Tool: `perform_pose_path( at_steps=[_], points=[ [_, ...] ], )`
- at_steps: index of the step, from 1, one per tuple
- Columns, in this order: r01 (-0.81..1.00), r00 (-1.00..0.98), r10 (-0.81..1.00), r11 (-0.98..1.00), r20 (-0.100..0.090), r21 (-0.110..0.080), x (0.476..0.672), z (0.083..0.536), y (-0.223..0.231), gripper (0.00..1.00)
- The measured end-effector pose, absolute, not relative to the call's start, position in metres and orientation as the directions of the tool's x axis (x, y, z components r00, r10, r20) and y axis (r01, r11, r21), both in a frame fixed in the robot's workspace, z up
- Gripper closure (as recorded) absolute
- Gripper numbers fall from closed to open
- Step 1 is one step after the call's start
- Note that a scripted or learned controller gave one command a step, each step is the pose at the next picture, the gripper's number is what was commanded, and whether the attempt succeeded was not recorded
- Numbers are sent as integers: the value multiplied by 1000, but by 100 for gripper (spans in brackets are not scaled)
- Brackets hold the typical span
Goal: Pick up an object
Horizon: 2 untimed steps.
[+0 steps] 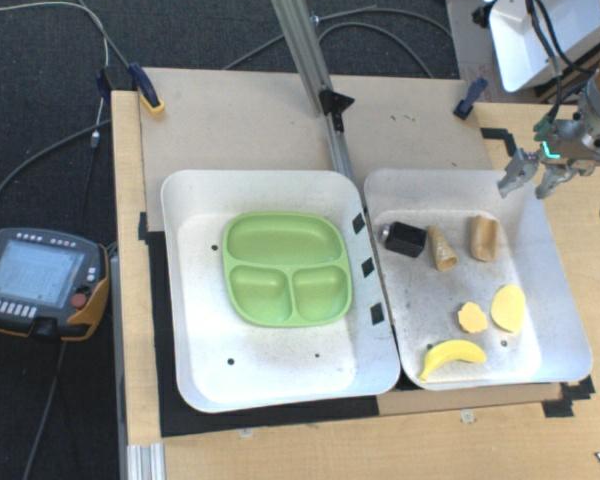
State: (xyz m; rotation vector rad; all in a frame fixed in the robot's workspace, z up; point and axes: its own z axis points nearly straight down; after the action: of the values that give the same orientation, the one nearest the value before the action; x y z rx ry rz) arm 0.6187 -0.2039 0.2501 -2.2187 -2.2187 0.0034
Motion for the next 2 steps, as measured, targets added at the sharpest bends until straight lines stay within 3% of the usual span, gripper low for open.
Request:
perform_pose_path(
  at_steps=[1,2],
  points=[
    [1000,-1,1000,1,0,0,620,252,-204,0],
    [1000,0,1000,0,2,-5,619,190,-202,0]
  ],
)
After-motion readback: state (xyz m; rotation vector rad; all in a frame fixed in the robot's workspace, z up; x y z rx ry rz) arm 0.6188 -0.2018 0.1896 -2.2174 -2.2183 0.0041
